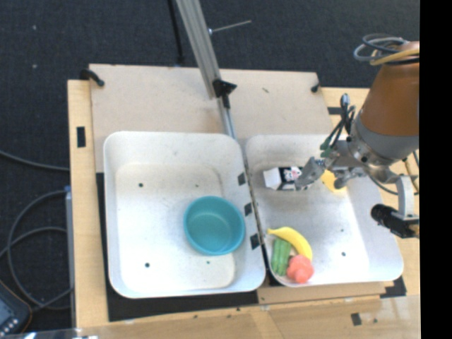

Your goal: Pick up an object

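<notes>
My gripper (321, 176) hangs low over the back part of the right bin (367, 260), below the arm's orange band. A small white and black box (280, 177) lies just left of it, close to or touching it. A yellow object (330, 182) shows right beneath the gripper, partly hidden by it. At the right bin's front left corner lie a yellow banana (294, 239), a green piece (281, 255) and a red-pink piece (301, 269), bunched together. A blue bowl (214, 224) stands in the left bin (141, 189).
A grey metal post (201, 41) slants up from the back between the bins. The bench edge (212, 316) runs along the front. A black part (392, 219) of the arm sticks out over the right bin's right rim.
</notes>
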